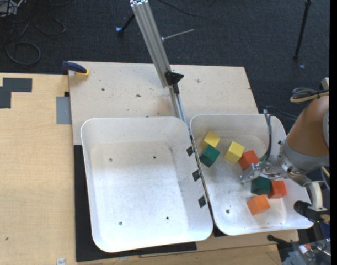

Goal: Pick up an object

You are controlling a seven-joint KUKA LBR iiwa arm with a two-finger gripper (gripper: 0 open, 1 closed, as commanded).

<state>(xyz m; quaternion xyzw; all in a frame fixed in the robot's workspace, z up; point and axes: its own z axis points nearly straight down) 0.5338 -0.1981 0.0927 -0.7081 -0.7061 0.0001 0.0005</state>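
Seven small blocks lie in the right bin (229,225): two yellow, two dark green, two orange, one red, clustered toward its right.

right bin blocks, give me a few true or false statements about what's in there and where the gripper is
1. Two yellow blocks lie in the right bin. True: one and another.
2. The gripper is over the left bin. False: it is over the right bin, by the dark green block.
3. A green block touches a yellow block. True.
4. All blocks are in the left bin. False: they are in the right bin.
5. An orange block lies near the bin's front edge. True.
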